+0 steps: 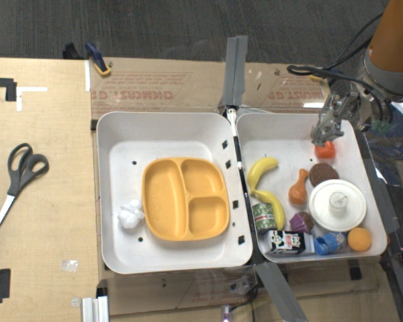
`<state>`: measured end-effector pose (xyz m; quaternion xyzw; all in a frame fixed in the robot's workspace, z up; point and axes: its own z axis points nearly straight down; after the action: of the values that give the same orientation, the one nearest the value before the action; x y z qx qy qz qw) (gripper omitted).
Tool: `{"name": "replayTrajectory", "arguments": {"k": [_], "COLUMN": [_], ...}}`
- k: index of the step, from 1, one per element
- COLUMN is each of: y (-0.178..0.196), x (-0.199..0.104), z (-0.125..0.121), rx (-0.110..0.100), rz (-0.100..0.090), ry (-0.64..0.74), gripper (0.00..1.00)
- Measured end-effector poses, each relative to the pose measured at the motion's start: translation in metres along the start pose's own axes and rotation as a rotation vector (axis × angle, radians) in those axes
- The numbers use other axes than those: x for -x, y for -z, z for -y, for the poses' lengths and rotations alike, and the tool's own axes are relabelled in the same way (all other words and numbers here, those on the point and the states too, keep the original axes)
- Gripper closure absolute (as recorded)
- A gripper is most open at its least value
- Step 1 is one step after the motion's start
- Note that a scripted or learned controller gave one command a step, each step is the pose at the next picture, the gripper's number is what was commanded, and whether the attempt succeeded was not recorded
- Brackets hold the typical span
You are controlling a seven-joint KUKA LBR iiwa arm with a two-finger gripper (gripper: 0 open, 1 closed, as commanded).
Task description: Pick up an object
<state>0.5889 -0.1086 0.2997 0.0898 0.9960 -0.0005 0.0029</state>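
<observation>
Red block (325, 150) sits just below our gripper (320, 138), whose opening we cannot tell, so nothing is lifted yet and the pick remains.

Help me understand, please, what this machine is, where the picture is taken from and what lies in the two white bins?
One fixed camera looks down at a slant. The grey robot arm with the orange band reaches in from the right. Its metal two-finger gripper hangs just above a small red-orange object in the right white bin; whether it grips is unclear. That bin also holds two yellow bananas, a white round lidded dish and an orange ball. The left white bin holds a yellow divided plastic plate. Black-handled scissors lie on the bench.
</observation>
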Motion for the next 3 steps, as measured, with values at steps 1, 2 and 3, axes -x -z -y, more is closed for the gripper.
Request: {"name": "replayTrajectory", "arguments": {"k": [1,2,3], "y": [-0.006,-0.006,-0.166], "x": [0.044,0.044,0.059], "z": [0.092,0.092,0.103], "rx": [0.002,0.002,0.003], "rz": [0.000,0.000,0.000], "ry": [0.650,0.650,0.668], "gripper": [1.00,0.00,0.00]}}
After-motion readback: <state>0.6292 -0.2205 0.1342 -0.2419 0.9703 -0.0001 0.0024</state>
